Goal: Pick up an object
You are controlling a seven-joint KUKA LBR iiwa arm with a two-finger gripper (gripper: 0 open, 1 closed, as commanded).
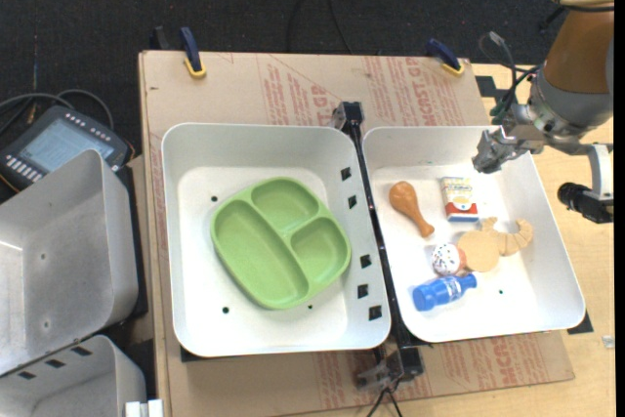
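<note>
Bins sit side by side on a brown cardboard-covered bench [254, 83], both shallow and white. The left bin [186, 161] carries a light green divided plate [280, 242] with three compartments, lying flat near the middle of the bin floor. The right bin [557, 293] carries the small objects. A tan toy drumstick [411, 207] lies slanted toward the bin's left side, thick end up and thin end pointing down to the right. Just right of it is a small white and red box [458, 197] with a yellow top edge. Below the box, a flat tan gingerbread-man shape [491, 245] lies across the bin floor, touching or nearly touching a small white ball with dots [446, 258] at its left. Under that ball, a blue bottle with a white cap [442, 292] lies on its side.

The grey arm with its orange band [576, 44] reaches in from the right, above the right bin's upper right corner. Its gripper [491, 154] hangs over the bin's top edge, above and to the right of the box, apart from all the objects. Whether its fingers are spread or pressed together cannot be told at this angle; nothing is visibly between them.

Two blue and yellow clamps [192, 54] hold the cardboard's far edge.
</note>
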